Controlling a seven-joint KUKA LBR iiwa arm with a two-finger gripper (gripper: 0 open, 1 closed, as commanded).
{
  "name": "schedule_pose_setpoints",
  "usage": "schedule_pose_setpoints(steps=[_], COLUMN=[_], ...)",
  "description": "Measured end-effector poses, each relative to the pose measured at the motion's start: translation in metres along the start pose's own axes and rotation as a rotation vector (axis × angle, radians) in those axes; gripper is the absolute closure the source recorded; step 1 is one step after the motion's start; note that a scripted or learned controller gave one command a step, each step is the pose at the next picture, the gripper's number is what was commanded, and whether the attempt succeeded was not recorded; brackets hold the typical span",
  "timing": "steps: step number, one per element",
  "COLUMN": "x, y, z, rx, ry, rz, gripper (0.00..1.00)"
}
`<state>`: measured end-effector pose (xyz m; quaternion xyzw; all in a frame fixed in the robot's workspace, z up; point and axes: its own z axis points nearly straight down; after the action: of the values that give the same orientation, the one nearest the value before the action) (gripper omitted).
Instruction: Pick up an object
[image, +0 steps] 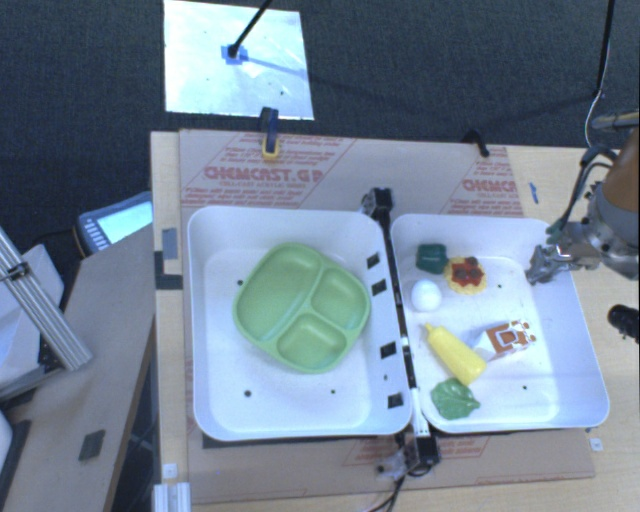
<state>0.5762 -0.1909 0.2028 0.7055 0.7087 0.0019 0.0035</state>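
Dark carpet surrounds the bench (330, 165), where two white bins sit side by side. Taking the right bin (590, 385) as landmark: the left bin (210, 400) touches its left wall and holds a green tray (302, 307). Inside the right bin lie a dark green block (432, 257), a red-and-yellow toy (466, 274), a white ball (426, 295), a yellow piece (455, 353), an orange-white piece (508, 338) and a green leaf (455, 400). The gripper (545, 264) hangs over its upper right rim, holding nothing; its finger gap is too blurred to judge.

Green tray (302, 308) left — toys right bin (570, 330).
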Motion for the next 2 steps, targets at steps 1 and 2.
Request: schedule_pose_setpoints(steps=[1,2], x=[0.000,0.052], y=[0.001,-0.015], z=[-0.015,-0.024], rx=[0.004,0.006], ry=[0.001,0.004], rz=[0.000,-0.004], gripper=[1.00,1.00])
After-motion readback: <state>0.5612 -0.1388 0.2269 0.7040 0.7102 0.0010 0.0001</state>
